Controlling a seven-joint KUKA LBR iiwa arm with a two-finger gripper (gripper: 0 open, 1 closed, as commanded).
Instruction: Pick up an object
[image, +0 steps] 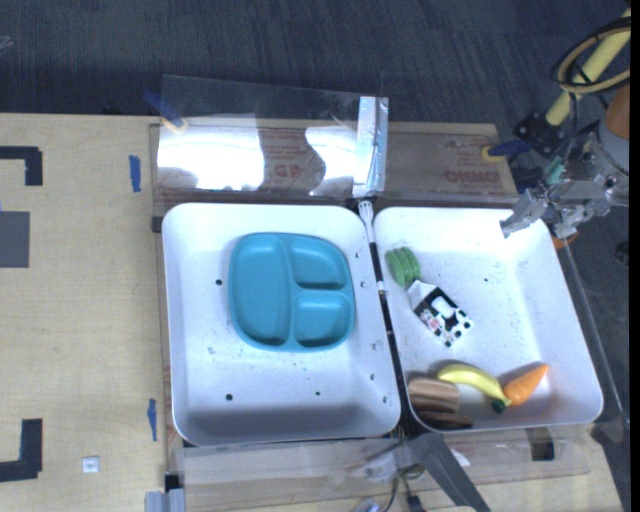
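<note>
The right bin (575, 330) holds several small items. A green ridged toy vegetable (404, 267) lies near its left wall, with a black-and-white patterned box (441, 313) just below it. Along the near wall sit a brown block (433, 398), a yellow banana (473, 384) and an orange carrot (526, 382), close together. My gripper (548, 211) hangs over the bin's far right corner, well away from all these items, with nothing visibly in it.
The left bin (190, 330) carries a blue divided plate (292, 290). A clear plastic sheet and a metal upright (369, 145) stand behind the bins. Yellow and blue cables (590, 60) run along the arm at the upper right.
</note>
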